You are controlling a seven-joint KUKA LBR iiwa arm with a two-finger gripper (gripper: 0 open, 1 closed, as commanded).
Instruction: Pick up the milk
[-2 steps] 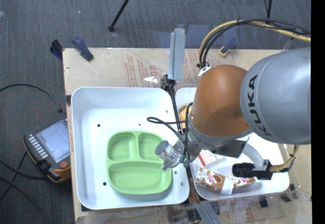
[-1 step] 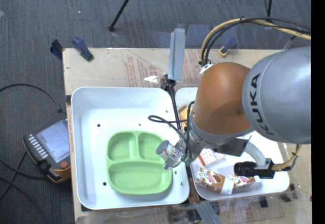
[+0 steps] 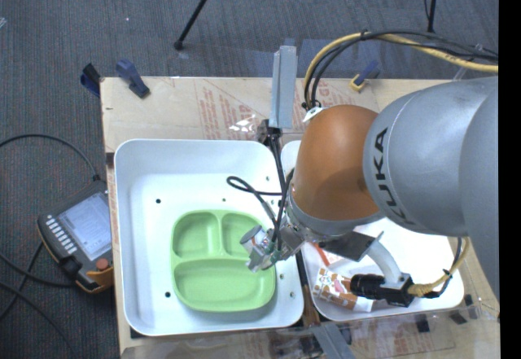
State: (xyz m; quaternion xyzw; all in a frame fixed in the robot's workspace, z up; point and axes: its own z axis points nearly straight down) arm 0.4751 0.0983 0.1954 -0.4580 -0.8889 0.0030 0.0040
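A small white carton with red and orange print, apparently the milk (image 3: pixel 331 285), lies on its side at the front left of the right bin (image 3: pixel 453 291). My gripper (image 3: pixel 262 251) hangs low over the right edge of a green divided plate (image 3: pixel 213 284) in the left bin (image 3: pixel 138 186). It is a short way left of the carton, across the wall between the bins. The big grey arm with its orange band (image 3: pixel 334 170) covers most of the right bin.
The green plate fills the front middle of the left bin, with bare white floor around it. A thin black cable (image 3: pixel 248 188) loops over the left bin toward the gripper. A handheld controller (image 3: pixel 77 235) lies on the floor left of the bench.
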